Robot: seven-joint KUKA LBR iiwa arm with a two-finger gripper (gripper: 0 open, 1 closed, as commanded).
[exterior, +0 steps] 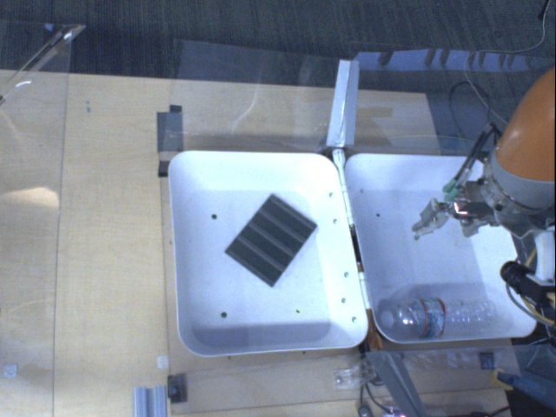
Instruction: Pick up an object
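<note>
So the clear plastic bottle (439, 316) is lying on its side along the near edge of the right bin (391, 189), nothing touching it; the gripper (432, 218) hangs over the middle of that bin, well apart from it, fingers spread with nothing between them; the left bin (195, 233) has a dark ribbed rectangular pad (271, 239) lying flat mid-floor; bottle's see-through, so its outline is hard to trace.
</note>
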